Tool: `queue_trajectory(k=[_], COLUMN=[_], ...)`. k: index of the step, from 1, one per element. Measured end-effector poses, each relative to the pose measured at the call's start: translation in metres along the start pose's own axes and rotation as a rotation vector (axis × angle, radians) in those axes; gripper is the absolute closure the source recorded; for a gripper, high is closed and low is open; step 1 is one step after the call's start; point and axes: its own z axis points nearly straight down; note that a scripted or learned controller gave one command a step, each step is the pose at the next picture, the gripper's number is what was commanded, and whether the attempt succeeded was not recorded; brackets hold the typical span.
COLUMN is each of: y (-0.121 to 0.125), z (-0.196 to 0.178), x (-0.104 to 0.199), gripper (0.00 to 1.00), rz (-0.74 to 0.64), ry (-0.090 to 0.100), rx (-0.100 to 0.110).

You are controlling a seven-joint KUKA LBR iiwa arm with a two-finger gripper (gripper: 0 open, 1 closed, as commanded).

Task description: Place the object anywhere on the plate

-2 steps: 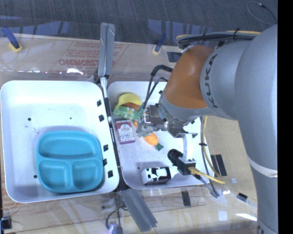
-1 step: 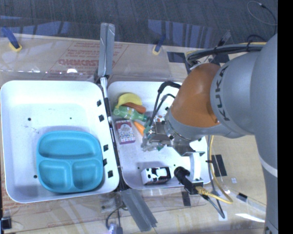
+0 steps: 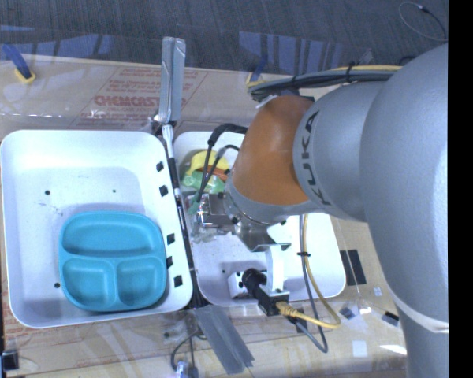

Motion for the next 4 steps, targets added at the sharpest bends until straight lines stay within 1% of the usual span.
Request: queue_trajectory(k=[1, 2, 3, 4], y=[-0.002, -0.003, -0.002, -0.001], z=[0.011, 0.011, 0.011, 0.011], x=[0.028, 0.028, 0.016, 0.016], gripper=[1.00, 1.00, 1.00, 1.00], rz=[-0.075, -0.462, -0.476, -0.887], ry=[0.001, 0.002, 0.002, 0.003], rx=[0.004, 0.006, 0.005, 0.004])
